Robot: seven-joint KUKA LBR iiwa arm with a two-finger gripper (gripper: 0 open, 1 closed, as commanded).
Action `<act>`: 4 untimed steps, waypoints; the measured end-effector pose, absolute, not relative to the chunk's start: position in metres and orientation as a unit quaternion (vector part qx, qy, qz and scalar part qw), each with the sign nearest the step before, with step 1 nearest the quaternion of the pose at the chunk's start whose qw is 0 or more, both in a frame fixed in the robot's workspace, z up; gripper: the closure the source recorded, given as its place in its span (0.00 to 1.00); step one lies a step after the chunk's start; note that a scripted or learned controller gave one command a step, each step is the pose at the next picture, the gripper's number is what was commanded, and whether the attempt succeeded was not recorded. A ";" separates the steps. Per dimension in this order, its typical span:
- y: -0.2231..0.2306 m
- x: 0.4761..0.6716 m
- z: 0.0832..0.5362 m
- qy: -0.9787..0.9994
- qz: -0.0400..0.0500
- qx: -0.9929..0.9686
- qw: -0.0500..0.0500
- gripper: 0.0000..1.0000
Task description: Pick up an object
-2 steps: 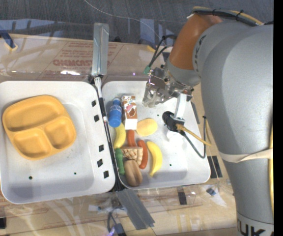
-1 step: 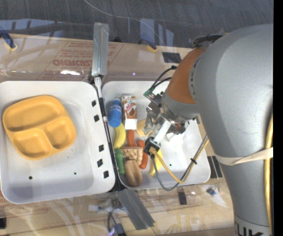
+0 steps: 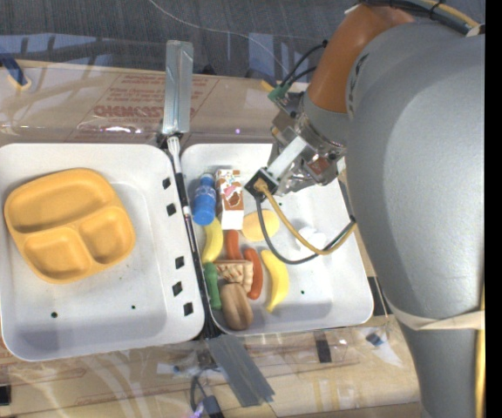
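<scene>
While the gripper [image 3: 314, 169] hangs over the upper middle of the right bin [image 3: 334, 296], its grip impossible to tell, the pile sits down-left of it, yellow fruit [image 3: 258, 225] nearest, banana [image 3: 276, 281] lying top-to-bottom further down.

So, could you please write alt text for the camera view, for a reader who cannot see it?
The robot arm hangs its end effector over the right bin, where toy food lies along the left wall. The left bin holds a yellow divided tray.
</scene>
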State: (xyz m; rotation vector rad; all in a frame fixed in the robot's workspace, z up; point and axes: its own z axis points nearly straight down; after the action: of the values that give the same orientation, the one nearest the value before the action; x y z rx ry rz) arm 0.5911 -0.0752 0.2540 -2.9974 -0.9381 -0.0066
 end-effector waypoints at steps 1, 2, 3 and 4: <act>-0.053 0.554 0.254 -0.307 0.002 -0.952 0.002 1.00; -0.119 0.539 0.301 -0.190 0.000 -0.982 0.000 1.00; -0.174 0.507 0.213 -0.268 0.004 -0.963 0.002 1.00; -0.156 0.476 0.210 -0.104 0.004 -0.995 0.003 1.00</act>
State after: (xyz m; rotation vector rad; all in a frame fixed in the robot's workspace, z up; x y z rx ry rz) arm 0.4758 -0.1560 0.2102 -3.1193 -0.3269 0.0119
